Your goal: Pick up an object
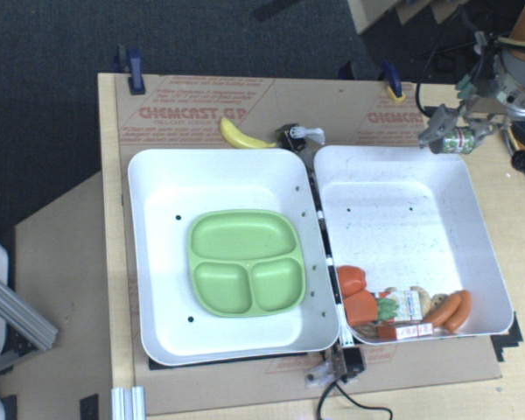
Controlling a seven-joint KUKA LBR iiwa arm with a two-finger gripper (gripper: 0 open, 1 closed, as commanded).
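Listing left to right: green divided plate (245,262) in left bin (149,234); banana (243,136) on table (192,112) printed "CHEMCAST GP"; toy foods (401,307) heaped in right bin (402,182), near corner, unpicked. End effector (451,136) far right; grip state cannot be told. Pick outstanding.

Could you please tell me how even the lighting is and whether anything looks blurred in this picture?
In the camera view, light falls evenly and softly; the green plastic divided tray and the left white shallow bin look sharp with faint shadows, while the tool at the upper right looks slightly blurred.
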